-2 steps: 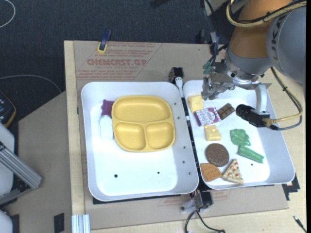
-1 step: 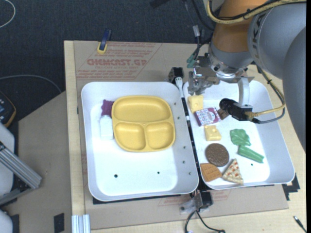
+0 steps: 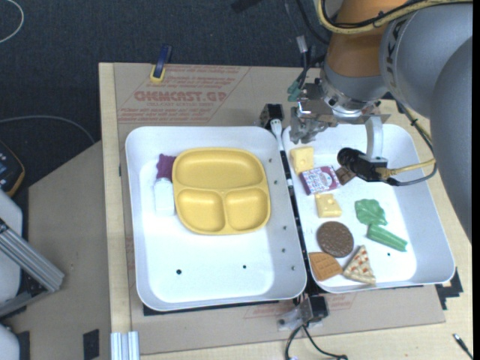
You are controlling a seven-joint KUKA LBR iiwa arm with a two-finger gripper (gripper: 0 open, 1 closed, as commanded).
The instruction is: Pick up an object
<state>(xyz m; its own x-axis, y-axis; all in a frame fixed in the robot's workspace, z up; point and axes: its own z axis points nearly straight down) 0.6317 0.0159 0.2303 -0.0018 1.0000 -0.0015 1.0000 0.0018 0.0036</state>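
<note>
My gripper hangs over the far left corner of the right bin. Just in front of it lies a pale yellow cheese block, apart from the gripper. Further forward lie a purple packet, a small yellow cheese cube, a round brown cookie, a tan cracker and a pizza slice. Two green toy vegetables lie at the right of the bin.
The left bin holds a yellow divided plate with a purple and white bottle beside its left edge. The bins' shared wall runs just left of the gripper. A small brown piece lies by the packet.
</note>
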